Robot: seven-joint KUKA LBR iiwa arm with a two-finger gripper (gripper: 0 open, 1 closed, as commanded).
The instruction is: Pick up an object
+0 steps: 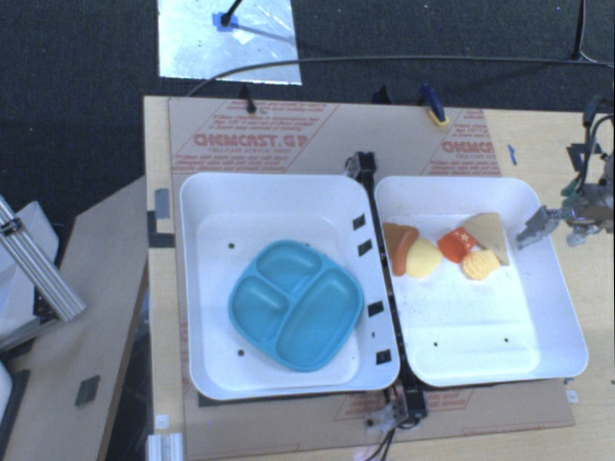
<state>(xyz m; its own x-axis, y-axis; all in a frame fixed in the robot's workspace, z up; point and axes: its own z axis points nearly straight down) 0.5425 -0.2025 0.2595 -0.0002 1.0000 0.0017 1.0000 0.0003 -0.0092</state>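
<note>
Two-finger metal pincer (534, 227) sits at the right white bin's (538, 353) upper right rim; whether spread or pressed together cannot be determined. Small toy food pieces lie just left of it: tan wedge (488, 230), red piece (455, 246), yellow ridged piece (479, 265), pale yellow lump (423, 258), orange piece (397, 242).

Two bins side by side on the desk (538, 416), touching along the middle. In the left bin (207, 214), a divided plate (295, 303), near the front right. In the right bin (553, 325), toward the far edge, a huddle of toy foods (444, 248) in a row, some touching. At the right bin's far right rim, the hand (534, 227), just outside.
</note>
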